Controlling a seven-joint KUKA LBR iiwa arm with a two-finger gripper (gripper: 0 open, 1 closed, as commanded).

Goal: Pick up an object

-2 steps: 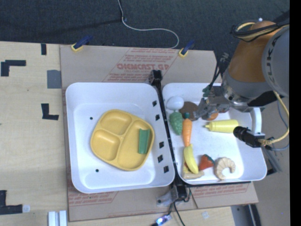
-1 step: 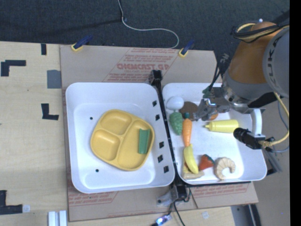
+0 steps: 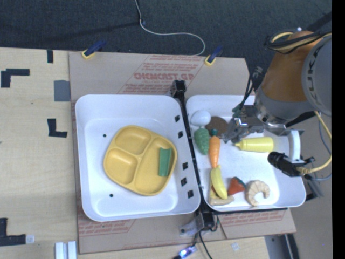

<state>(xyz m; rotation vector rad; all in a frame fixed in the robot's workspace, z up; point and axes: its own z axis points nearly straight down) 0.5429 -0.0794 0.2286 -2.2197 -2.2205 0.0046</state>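
Near edge of right bin [image 3: 294,201]: shrimp [image 3: 257,191], red piece [image 3: 235,186], banana [image 3: 218,182]. Further up, carrot [image 3: 214,150], green veg [image 3: 201,141], white egg [image 3: 200,117] by the divider. Yellow bottle [image 3: 256,143] lies on its side just beside gripper [image 3: 235,131]; can't tell gripper state. Left bin [image 3: 89,144]: yellow tray [image 3: 129,163] w/ green block [image 3: 164,161].

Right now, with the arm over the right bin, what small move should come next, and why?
Probably a short descent onto the yellow bottle. The hand sits just beside its left end, and nothing shows between its fingers, so no pick has happened yet. The carrot and green vegetable lie close to the left, so it should drop straight rather than sweep sideways.
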